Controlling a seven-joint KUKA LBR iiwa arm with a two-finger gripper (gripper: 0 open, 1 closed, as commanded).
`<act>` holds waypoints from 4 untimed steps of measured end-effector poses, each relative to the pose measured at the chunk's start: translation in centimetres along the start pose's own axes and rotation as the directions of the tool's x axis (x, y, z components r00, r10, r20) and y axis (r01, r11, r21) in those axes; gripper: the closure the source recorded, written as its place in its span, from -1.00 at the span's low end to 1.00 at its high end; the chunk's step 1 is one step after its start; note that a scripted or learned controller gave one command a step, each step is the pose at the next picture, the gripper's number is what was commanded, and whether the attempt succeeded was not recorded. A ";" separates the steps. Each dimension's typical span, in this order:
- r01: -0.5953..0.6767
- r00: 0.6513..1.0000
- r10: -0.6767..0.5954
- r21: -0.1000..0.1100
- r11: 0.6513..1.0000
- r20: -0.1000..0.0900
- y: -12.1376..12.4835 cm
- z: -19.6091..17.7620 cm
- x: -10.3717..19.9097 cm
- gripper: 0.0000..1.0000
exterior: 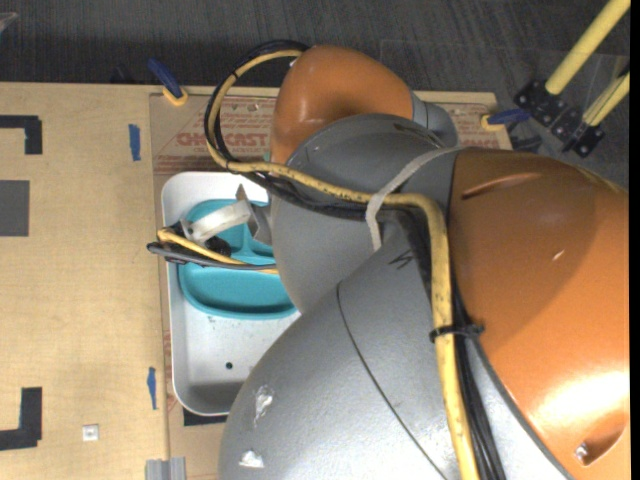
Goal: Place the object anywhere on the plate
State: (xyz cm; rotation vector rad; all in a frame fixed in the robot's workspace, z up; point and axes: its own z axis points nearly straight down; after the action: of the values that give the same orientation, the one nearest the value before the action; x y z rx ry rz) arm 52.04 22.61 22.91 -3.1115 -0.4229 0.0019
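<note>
Grey metal and shiny orange shell make up the big robot arm [420, 298], which reaches in from the right and covers much of the shallow white plastic bin [200, 368]. I cannot tell if the fingers are wide or narrow.

Just past the arm's end, over the bin, sits a small pale whitish piece [215, 223]. It is bent and a bit shiny, tilted with one end up. It is too unclear to say if it is the thing to be placed or a part of the arm. It is over the top edge of the round blue-green plate [235, 293], but I cannot tell if it touches the plate.

The plate lies in the upper half of the bin, and its right side is hidden under the arm. It has a raised rim.

A bundle of thin yellow and black cables [200, 253] sticks out to the left across the plate as far as the bin's left wall. A thicker yellow cable [440, 268] runs along the arm, and another loops up above the bin.

The bin rests on a brown cardboard sheet with red print [240, 128]. That sheet lies on the tan wooden surface [70, 298], which has black corner marks [25, 133] and small bits of blue tape [134, 140].

At the top is dark grey carpet floor [300, 8], with yellow rods [600, 28] in the top right corner.
</note>
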 end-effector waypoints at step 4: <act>0.149 0.989 -0.149 -0.004 0.989 0.004 1.1 -14.4 2.9 1.00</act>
State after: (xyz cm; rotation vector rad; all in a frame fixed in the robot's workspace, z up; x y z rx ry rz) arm 55.19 22.27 37.31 -3.0762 -0.6545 0.0067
